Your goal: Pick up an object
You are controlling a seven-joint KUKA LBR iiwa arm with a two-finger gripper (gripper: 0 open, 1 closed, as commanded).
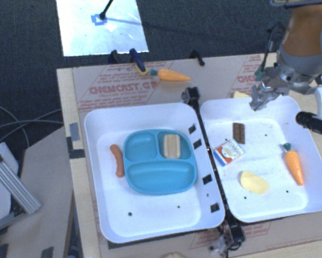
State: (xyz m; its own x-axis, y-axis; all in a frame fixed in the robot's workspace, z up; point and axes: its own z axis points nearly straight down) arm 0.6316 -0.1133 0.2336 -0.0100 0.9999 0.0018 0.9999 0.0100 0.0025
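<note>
The bench (121,81) is a pale board printed with red lettering, set on dark carpet (19,49). Two shallow white bins sit side by side on it. The left bin (110,218) holds a blue divided plastic plate (155,175). In the right bin (273,202) lies an orange toy carrot (294,165). The gripper (259,103) hangs over that bin's far edge; whether it is wide or narrow cannot be told.

Plastic, cardboard and metal under your arm

You see smooth white plastic bins (160,224), a glossy blue plate (155,181), matt printed cardboard (121,86), and dull metal fingers (260,101).
</note>
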